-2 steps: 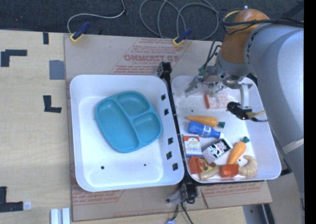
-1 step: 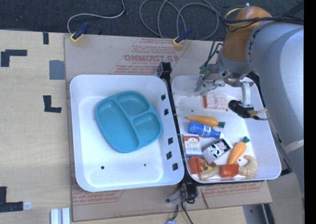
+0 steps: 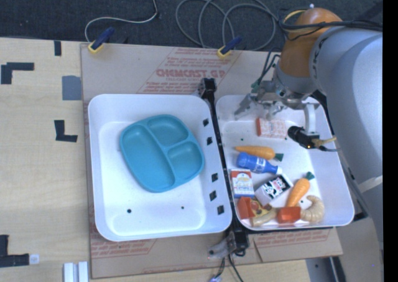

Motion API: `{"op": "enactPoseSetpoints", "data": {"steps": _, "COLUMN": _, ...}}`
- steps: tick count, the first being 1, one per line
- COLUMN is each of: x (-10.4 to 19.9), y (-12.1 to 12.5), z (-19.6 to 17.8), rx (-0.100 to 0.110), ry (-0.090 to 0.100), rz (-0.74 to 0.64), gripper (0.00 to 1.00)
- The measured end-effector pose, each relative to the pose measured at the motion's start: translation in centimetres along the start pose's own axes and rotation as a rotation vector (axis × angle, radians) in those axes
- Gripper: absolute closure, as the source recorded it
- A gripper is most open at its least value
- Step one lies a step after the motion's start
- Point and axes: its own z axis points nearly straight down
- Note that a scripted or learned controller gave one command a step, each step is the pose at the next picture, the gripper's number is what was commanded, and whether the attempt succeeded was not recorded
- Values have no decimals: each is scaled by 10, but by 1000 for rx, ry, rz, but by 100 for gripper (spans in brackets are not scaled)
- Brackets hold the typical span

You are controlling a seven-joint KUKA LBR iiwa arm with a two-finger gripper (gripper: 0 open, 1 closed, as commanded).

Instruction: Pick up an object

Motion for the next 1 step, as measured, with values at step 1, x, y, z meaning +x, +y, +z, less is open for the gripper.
{"op": "enactPoseSetpoints", "data": {"steps": 1, "x": -19, "y": -1, "z": 21, "rx": 3, "ry": 9, "rz": 0, "gripper": 0}}
